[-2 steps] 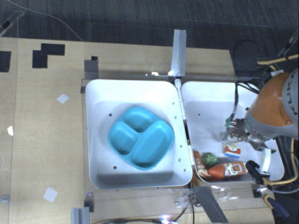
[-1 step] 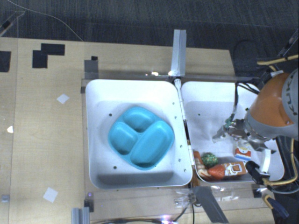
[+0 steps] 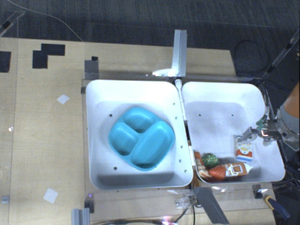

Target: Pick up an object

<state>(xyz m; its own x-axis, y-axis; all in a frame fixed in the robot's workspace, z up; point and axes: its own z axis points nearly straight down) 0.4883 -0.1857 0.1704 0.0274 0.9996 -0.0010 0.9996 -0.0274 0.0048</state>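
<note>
A: Where are you right now?

B: My gripper (image 3: 253,135) sits at the right side of the frame, over the right bin (image 3: 220,102), close to its right wall. My arm (image 3: 290,111) comes in from the right edge.

A: Are your fingers open or closed?

B: I cannot tell; they are too small and blurred from this height.

A: And the thing to pick?

B: A small carton (image 3: 243,152) lies just below my gripper in the picture, touching or nearly touching its tip. I cannot see it held. It is white with an orange patch, and its long axis runs roughly up and down the frame.

A: Can you read anything on it?

B: No. There is print on it, but it is too small to read.

A: What else is in that bin?

B: Along the lower wall, a second packet (image 3: 234,170), orange and white, lies with its long axis left to right. To its left are a green broccoli-like piece (image 3: 209,160) and a red piece (image 3: 216,173), bunched in the lower left corner.

A: And the left bin (image 3: 98,125)?

B: It holds 1 blue divided plate (image 3: 141,138) with 3 compartments, near its middle, well apart from me.
</note>
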